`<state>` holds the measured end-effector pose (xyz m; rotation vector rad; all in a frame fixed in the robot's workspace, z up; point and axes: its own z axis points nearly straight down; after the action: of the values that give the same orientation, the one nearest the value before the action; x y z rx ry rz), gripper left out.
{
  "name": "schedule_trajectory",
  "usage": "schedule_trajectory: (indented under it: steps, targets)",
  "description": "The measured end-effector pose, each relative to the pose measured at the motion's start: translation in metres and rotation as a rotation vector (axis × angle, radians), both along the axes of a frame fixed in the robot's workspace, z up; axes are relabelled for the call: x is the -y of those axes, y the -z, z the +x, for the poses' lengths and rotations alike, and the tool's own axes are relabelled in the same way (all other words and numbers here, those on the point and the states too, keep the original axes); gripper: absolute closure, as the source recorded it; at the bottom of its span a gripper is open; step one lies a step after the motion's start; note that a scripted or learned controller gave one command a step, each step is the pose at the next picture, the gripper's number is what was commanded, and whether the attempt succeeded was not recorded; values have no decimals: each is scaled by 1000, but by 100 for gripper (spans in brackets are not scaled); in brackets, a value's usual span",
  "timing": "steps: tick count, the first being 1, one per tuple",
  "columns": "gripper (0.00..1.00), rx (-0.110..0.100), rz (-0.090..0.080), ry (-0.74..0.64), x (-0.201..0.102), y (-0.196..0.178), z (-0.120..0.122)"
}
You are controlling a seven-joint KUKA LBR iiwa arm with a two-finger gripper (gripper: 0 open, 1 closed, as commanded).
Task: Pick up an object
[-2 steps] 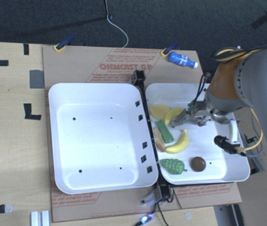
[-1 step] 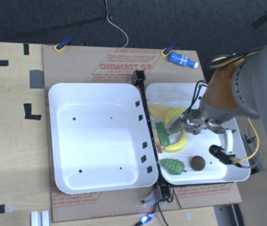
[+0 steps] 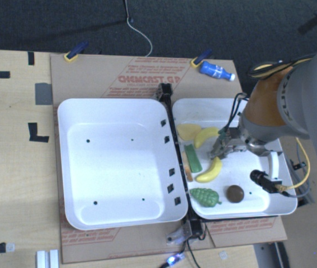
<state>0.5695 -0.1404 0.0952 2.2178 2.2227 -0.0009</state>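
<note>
You're looking at what is probably a robotics lab: two white bins (image 3: pixel 69 149) sit on a cardboard sheet (image 3: pixel 141 77) clamped to the counter (image 3: pixel 13 166), black tape marks (image 3: pixel 35 132) dot the wood, a cable (image 3: pixel 136 27) hangs against dark drapery (image 3: pixel 46 10)

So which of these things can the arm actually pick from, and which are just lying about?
For the job:
gripper
banana
yellow pieces
green strip
green bumpy fruit
brown ball
right bin

Lying about:
left bin
blue bottle
two blue-and-yellow clamps
</note>
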Motion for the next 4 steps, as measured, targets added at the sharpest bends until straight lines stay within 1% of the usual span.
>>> schedule_trajectory:
  steps: [1,2,3,4]
  targets:
    - [100,11,2,-7,-56,-96,56]
    - [100,15,6,-13,-172,-227,70]
    - [100,19,-2,3,-116,-381,80]
    - [100,6,3,-2,-136,-445,15]
